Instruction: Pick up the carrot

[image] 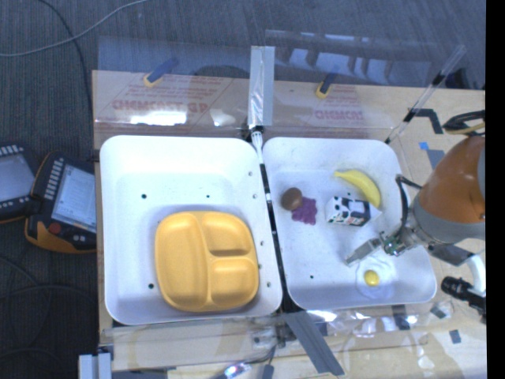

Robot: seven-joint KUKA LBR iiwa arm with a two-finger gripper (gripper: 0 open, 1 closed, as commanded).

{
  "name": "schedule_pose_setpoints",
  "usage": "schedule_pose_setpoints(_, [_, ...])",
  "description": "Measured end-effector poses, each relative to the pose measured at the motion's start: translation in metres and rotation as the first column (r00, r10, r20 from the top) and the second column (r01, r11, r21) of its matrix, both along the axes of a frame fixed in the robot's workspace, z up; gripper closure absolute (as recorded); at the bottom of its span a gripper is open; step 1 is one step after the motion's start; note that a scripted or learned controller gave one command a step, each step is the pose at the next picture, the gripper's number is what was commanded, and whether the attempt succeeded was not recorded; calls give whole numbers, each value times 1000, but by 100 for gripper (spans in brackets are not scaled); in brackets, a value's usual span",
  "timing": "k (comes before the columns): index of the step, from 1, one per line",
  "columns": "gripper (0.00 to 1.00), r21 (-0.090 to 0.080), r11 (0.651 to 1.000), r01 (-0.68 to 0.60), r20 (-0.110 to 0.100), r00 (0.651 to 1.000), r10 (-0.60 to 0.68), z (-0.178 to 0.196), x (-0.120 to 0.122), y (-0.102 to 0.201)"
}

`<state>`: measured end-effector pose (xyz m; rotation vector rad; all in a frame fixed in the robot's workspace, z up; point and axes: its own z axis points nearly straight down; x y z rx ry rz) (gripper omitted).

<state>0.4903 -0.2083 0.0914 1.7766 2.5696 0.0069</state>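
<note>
In the camera view I, the gripper (pixel 377 249), hang low over the right bin (pixel 316 247), inside its right half and toward its near edge. My arm (pixel 456 189), grey below its orange band, comes in over that bin's right rim. Whether I am open or shut I cannot tell from this slant, and I see nothing clearly in my grasp.

Just nearer than me, by the right bin's near wall, lies a toy fried egg (pixel 372 276), close beside me; whether I touch it I cannot tell. Toward the bin's far side lies a banana (pixel 360 185), and between it and me sits a small black-and-white block (pixel 349 210). In the bin's left half lie a brown round thing (pixel 292 197) and a purple lump (pixel 304 211), touching each other.

Where the carrot lies I cannot tell.

Against the right bin's left wall stands the left bin (pixel 158 164), bearing a yellow divided tray (pixel 207 257) in its near half.
</note>
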Motion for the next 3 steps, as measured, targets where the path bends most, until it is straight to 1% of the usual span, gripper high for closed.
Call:
schedule_pose_setpoints(1, [0, -5, 992, -129, -2, 992, 128, 0, -1, -2])
schedule_pose_setpoints(2, [0, 22, 958, 287, -6, 958, -287, 4, 3, -2])
schedule_pose_setpoints(3, [0, 6, 992, 129, -4, 992, -129, 0, 0, 2])
